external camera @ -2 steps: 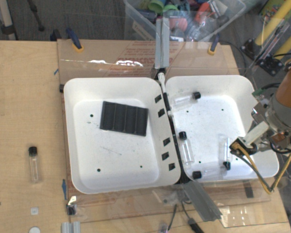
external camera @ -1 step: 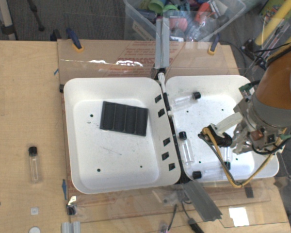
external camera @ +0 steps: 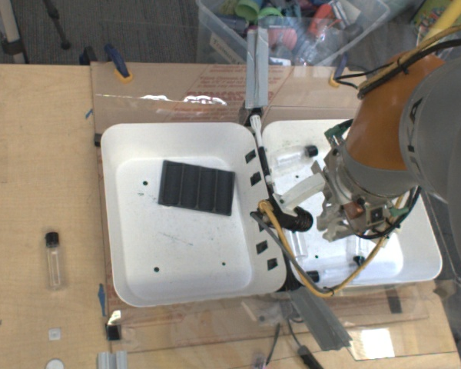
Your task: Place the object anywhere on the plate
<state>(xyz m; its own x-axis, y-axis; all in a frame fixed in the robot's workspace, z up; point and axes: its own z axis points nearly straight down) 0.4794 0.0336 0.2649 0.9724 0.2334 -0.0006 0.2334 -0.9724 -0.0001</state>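
Observation:
A black ribbed rectangular plate (external camera: 197, 187) lies flat in the upper half of the left bin (external camera: 131, 275). My arm, with its orange band, hangs over the right bin (external camera: 422, 264). The gripper (external camera: 346, 223) points down into the middle of that bin, and the wrist and cables cover much of it. A small clear vial with a black cap (external camera: 298, 156) lies on the right bin's floor near the back, just left of the wrist. Another clear piece with a dark end (external camera: 316, 273) lies near the bin's front wall. Nothing rests on the plate.
A yellow and black cable (external camera: 280, 241) loops over the divider between the bins. A clear vial (external camera: 54, 258) lies on the wooden bench far left. A clear tub of coloured toys (external camera: 292, 10) stands behind the bins.

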